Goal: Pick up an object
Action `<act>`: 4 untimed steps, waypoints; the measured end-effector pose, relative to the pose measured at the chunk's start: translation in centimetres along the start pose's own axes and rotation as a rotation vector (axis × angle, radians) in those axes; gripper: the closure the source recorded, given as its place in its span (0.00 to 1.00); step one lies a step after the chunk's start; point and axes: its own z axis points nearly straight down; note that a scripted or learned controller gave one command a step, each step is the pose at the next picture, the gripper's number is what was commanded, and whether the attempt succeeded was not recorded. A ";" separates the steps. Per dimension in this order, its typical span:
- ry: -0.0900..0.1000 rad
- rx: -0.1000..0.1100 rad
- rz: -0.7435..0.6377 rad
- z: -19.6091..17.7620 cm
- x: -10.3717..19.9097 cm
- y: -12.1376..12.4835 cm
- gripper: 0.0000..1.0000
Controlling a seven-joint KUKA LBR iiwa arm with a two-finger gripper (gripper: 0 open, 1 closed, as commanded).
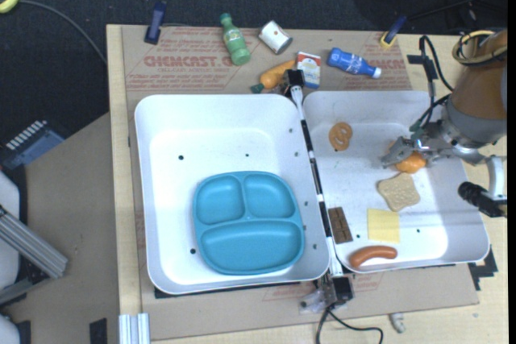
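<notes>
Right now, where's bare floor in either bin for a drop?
Left bin: open strip behind the blue tray. Right bin: crowded; hand sits at the orange piece, with toast, cheese, sausage, and pretzel around.

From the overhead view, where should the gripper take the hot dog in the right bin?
Grip the hot dog across its middle, coming straight down. It lies flat and long, running left to right near the front wall of the right bin, so the fingers should close front to back across its narrow width. The cheese slice sits close behind it, so the rear finger has little room.
</notes>
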 end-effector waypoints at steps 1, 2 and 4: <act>-0.001 -0.003 0.000 -1.1 0.0 0.1 1.00; 0.000 -0.002 -0.002 0.2 6.1 0.7 1.00; 0.000 -0.003 -0.002 -15.4 17.2 -4.9 1.00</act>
